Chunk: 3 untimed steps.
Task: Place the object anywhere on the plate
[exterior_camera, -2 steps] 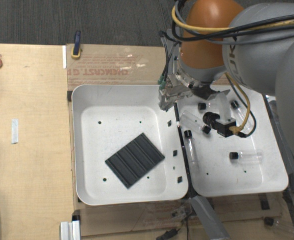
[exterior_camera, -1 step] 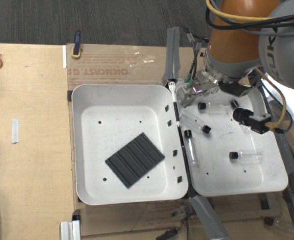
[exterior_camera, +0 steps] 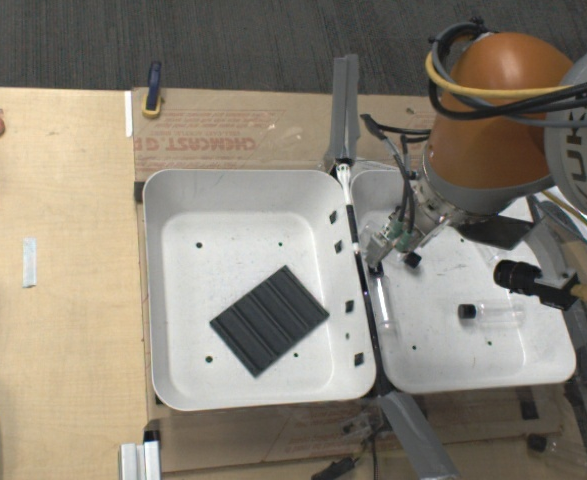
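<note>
The task looks to be at its beginning. The plate (exterior_camera: pixel 270 320), a dark ribbed slab, lies flat and turned at an angle on the floor of the left bin (exterior_camera: pixel 183 268), and nothing rests on it. The thing to be moved is, as I judge, the small clear tube (exterior_camera: pixel 488 313) with a black cap at its left end. It lies on its side on the floor of the right bin (exterior_camera: pixel 443 353), toward the near right part, well apart from the plate. The hand (exterior_camera: pixel 393 245) hangs under the orange part of the arm (exterior_camera: pixel 503 108), over the far left part of the right bin, just beside the wall that the two bins share. It is apart from the tube, and nothing shows in it. Whether the hand is apart or together I cannot tell, because the parts there are small and crowded. So the grasp, the carry over the shared wall and the setting down on the plate are all not yet done.
</note>
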Available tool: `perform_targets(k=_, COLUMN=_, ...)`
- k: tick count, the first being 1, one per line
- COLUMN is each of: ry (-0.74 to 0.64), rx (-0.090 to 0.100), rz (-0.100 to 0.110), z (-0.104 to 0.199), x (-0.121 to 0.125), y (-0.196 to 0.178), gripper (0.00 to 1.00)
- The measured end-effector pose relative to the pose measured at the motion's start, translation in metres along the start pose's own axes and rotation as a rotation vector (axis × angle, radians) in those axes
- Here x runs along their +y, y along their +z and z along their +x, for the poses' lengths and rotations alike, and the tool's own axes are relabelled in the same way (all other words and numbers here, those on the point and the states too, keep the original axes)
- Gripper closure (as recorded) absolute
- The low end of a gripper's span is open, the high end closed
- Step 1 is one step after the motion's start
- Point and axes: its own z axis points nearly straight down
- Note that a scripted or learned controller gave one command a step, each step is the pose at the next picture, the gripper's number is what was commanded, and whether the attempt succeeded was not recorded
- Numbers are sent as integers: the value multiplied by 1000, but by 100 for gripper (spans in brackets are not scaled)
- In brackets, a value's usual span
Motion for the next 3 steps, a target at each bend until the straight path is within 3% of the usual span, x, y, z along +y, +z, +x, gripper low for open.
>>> perform_targets(k=1, ry=-246, rx=0, rz=0, z=73, x=10, y=41, gripper=100)
perform_targets(k=2, ry=-296, rx=-1, rz=-1, z=111, x=38, y=-19, gripper=100)
perform_targets(k=3, ry=-408, rx=-2, rz=-1, z=158, x=72, y=-21, gripper=100)
